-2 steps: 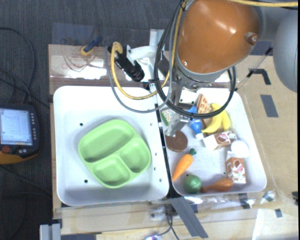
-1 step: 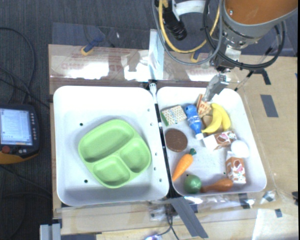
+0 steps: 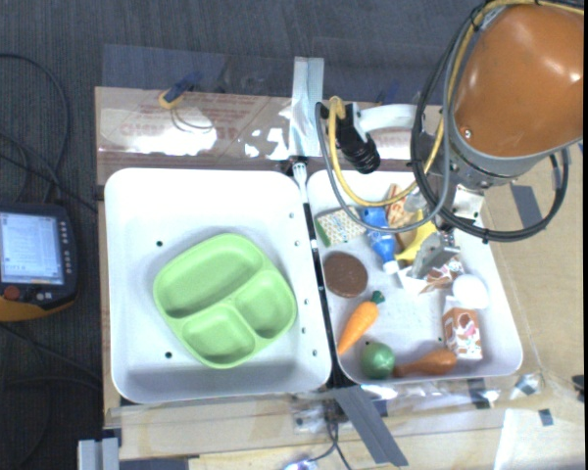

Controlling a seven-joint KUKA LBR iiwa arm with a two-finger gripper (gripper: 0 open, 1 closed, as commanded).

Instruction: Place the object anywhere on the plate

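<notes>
A green plate [image 3: 225, 300] sat bare in the middle of the left bin [image 3: 137, 204]. The gripper [image 3: 433, 255] hung low in the right bin [image 3: 505, 346], among a carrot [image 3: 359, 323], a brown disc [image 3: 346, 273] and a carton [image 3: 462, 331]. I could not tell which object it was after, nor how its jaws stood. Nothing had been placed yet.

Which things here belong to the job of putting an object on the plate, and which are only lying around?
Job:
green plate in the left bin
gripper over the right bin
toys there: carrot, brown disc, green ball, carton

Lying about:
pendant
cables
</notes>
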